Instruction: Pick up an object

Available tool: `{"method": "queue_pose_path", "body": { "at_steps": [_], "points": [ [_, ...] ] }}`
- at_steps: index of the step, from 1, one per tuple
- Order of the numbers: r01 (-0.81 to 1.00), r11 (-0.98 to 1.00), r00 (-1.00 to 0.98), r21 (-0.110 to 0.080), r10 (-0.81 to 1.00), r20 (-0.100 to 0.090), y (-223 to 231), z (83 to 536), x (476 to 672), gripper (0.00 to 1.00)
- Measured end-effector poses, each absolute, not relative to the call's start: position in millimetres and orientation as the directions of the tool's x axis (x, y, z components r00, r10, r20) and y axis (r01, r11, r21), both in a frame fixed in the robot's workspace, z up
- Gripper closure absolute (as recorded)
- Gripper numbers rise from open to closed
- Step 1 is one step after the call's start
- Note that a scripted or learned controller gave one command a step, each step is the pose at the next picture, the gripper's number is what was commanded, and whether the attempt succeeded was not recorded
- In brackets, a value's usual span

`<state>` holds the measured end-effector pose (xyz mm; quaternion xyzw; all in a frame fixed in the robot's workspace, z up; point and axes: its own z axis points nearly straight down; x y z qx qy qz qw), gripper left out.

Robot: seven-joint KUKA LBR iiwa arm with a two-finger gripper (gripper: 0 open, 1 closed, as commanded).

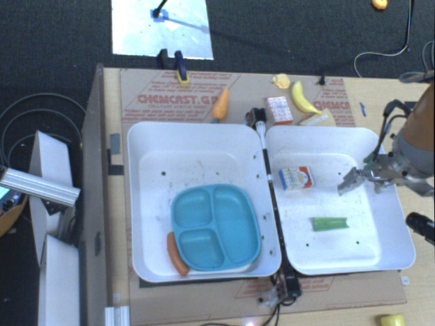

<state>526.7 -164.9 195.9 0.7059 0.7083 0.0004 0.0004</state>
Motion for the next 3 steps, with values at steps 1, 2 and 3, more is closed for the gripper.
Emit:
{"method": "queue_pose_path", "body": {
  "at_steps": [1,2,3],
  "points": [
    [1.000,0.002,-0.002,0.007,1.000,-0.003,-120.9,83.0,487.5,0.00],
    [1.000,0.007,-0.007,0.012,1.000,-0.003,-121.1,87.0,568.0,0.00],
    [1.000,0.005,-0.005,0.013,1.000,-0.003,-121.5,98.5,566.6,1.00]
  ]
}}
